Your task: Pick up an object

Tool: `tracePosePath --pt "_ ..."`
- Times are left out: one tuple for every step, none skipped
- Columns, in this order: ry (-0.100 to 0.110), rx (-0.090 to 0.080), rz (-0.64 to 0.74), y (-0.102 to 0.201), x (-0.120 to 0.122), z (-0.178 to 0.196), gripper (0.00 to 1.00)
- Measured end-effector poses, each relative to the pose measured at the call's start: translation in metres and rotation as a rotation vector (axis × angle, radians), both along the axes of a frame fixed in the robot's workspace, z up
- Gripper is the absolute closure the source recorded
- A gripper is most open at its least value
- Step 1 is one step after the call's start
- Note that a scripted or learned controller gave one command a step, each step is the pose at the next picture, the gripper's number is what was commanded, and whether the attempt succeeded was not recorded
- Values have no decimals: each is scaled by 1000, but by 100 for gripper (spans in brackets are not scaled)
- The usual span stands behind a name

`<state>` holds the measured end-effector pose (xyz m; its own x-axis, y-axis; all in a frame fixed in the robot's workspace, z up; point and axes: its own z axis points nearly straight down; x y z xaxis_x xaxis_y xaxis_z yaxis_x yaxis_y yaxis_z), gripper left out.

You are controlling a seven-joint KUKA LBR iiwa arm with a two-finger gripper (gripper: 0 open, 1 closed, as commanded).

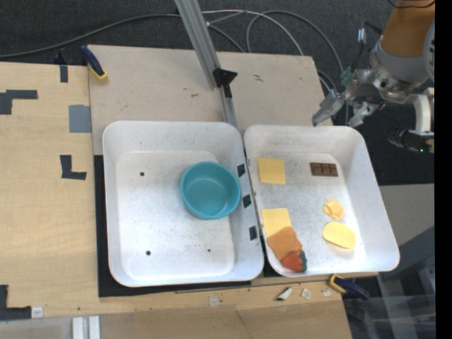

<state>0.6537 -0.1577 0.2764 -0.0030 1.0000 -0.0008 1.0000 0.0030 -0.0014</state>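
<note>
**Nothing picked yet**

Plywood bench, two white bins. Beyond the right bin's (367,154) far rim hangs the gripper (344,109), fingers spread and bare (no grasp begun). Inside that bin: yellow squares (272,170), a brown block (323,169), yellow lumps (339,235), an orange piece (284,241). Left of it sits a teal bowl (210,190); nothing blocks the descent.

Two white bins are counted: a left bin (123,210) and a right bin (367,189). One blue bowl (210,190) is seen. Two yellow squares (271,171) (275,219), two yellow lumps (333,208) (340,235), one brown block (323,169), one orange piece (284,241) and one red piece (294,262) are counted.
</note>
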Motion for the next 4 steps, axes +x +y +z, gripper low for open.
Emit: tracePosePath --pt "0 -1 0 0 0 0 0" --pt "6 0 -1 -2 -7 -62 0" --pt "6 1 -1 -1 -18 -113 0" --pt "6 1 -2 -6 -24 -175 0"
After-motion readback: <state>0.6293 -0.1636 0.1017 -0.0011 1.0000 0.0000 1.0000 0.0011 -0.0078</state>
